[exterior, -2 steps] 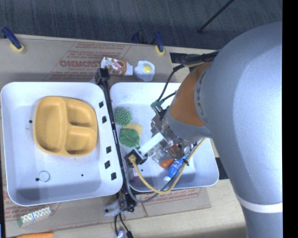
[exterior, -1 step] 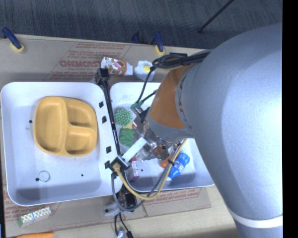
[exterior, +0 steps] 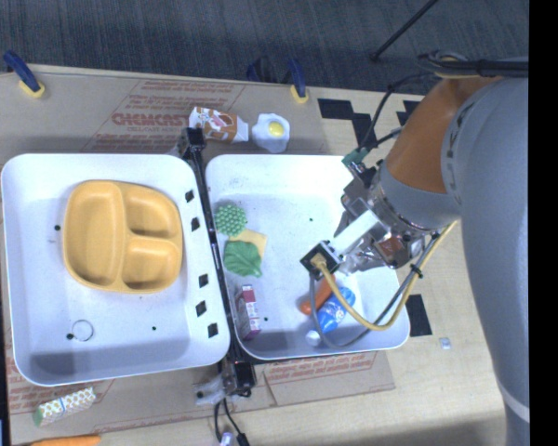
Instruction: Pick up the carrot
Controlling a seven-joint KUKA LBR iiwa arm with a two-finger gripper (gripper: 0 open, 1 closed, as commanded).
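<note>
The carrot lies in the right bin, just beside the blue bottle. I read the gripper as positioned above it for descent; its grip state I cannot tell.

The carrot is a small orange piece lying on the floor of the right bin. It sits close to the bin's lower edge as the camera sees it, nearer the lower right corner than the lower left. Only a short stretch of its orange body is visible. The rest is covered from above, so its full shape and which way it points cannot be told.
</note>
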